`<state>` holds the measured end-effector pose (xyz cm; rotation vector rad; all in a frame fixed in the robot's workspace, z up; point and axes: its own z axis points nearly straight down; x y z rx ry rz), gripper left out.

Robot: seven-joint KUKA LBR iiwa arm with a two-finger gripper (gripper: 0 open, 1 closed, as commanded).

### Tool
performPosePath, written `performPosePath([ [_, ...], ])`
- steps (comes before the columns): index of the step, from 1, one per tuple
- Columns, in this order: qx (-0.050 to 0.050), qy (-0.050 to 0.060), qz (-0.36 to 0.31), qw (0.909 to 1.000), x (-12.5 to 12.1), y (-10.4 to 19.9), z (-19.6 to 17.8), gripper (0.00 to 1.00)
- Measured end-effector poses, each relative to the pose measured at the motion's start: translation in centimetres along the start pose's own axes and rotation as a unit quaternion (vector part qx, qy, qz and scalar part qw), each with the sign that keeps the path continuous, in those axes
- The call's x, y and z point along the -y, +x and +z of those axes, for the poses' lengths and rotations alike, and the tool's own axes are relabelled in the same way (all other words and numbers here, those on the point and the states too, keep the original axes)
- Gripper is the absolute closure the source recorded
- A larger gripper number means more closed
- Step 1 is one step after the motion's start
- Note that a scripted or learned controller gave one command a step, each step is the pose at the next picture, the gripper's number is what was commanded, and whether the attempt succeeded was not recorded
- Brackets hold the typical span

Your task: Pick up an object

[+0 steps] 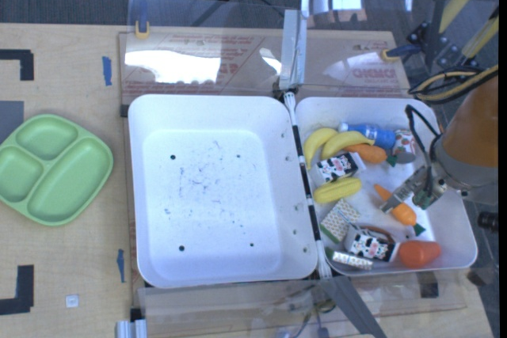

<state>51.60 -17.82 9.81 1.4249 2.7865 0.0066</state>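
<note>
Arm (475,134): orange band above grey wrist; black cables looping alongside; metallic fingers (405,194).

Two white bins (210,111), one green divided plate (51,168); in the right bin, three bananas (337,145), perhaps two carrots (400,210), two cow-patterned cartons (337,166).

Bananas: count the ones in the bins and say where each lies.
3. Two bananas lie side by side at the right bin's far left; a third lies nearer, below the cow-print box. Others may be hidden.

Arm (475,134) cut off at right edge; end effector (413,194) fingers indistinct.
</note>
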Motion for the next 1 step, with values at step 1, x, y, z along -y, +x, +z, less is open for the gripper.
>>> performPosePath([
  [1,-0.002,0.004,0.106,0.9943,-8.96,-1.93,-14.82,1.0],
])
